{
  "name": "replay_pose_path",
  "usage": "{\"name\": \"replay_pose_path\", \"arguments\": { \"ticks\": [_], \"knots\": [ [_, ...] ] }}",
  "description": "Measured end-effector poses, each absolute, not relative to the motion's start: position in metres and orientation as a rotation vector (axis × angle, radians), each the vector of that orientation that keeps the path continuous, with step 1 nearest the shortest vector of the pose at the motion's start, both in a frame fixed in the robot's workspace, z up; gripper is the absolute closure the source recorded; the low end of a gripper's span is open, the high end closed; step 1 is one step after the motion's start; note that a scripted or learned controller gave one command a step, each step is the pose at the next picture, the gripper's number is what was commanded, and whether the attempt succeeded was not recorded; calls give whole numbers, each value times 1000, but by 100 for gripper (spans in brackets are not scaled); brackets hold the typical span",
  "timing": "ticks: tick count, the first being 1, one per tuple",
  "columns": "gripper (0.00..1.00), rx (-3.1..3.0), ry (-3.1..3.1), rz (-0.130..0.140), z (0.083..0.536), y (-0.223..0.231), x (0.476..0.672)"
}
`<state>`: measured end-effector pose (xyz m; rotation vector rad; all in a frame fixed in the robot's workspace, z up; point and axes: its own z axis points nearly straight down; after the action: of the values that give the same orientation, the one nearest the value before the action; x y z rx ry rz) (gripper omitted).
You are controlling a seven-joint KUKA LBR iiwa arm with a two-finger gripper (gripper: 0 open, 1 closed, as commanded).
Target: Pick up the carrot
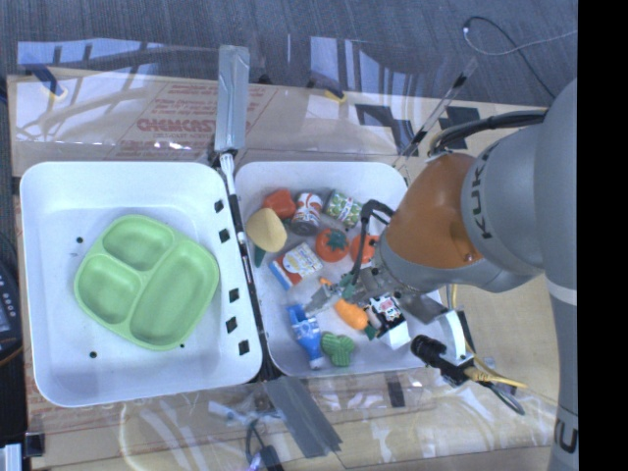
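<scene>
Carrot (351,313) lay in the right bin (257,307), toward its near side, and we saw the end effector (355,300) low over it, touching or almost touching its upper end. Whether the tool was spread or pressed together we could not tell, since the wrist hid the tips, so we could not say that the carrot was gripped. The grey arm (510,214) with its orange band (437,214) reached in from the right across the bin's far corner. Around the carrot we noted a green toy (339,349), a blue bottle (305,334), a small carton (300,261), a tomato (332,244) and a yellow lemon (266,230). On the tabletop's left side, the other bin (39,263) held a green divided plate (145,281).
</scene>
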<state>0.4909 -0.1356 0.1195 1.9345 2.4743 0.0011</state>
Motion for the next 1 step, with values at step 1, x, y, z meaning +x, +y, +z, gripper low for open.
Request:
{"name": "replay_pose_path", "arguments": {
  "ticks": [1],
  "knots": [
    [100, 1927, 2478, 0, 130, -136, 492]
  ]
}}
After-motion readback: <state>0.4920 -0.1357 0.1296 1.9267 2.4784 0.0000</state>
